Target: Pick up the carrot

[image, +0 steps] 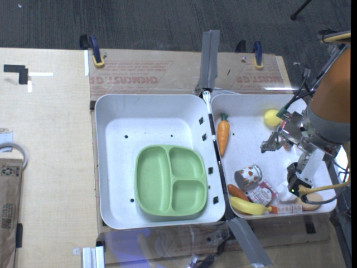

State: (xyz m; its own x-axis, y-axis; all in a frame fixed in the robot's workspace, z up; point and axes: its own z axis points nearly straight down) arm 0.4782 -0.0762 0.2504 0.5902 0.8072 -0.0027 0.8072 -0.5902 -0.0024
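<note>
Against the left wall of your right bin (245, 102) lies the carrot (222, 137), green top pointing far. Your jaws (271, 144) hover right of it, well apart, near the lemon (271, 117); you cannot tell how wide they stand. A green divided plate (170, 180) sits in the left bin (111, 149).

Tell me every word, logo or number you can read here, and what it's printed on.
"CHEMCAST GP": red letters repeated upside down on the brown protective sheet behind the two bins.
Recycling symbol: on the brown paper bag at the left edge; its other print is too small to read.
Small can and wrapped packet in the right bin: labels too blurred to read.
The carrot and green divided plate carry no text.
</note>
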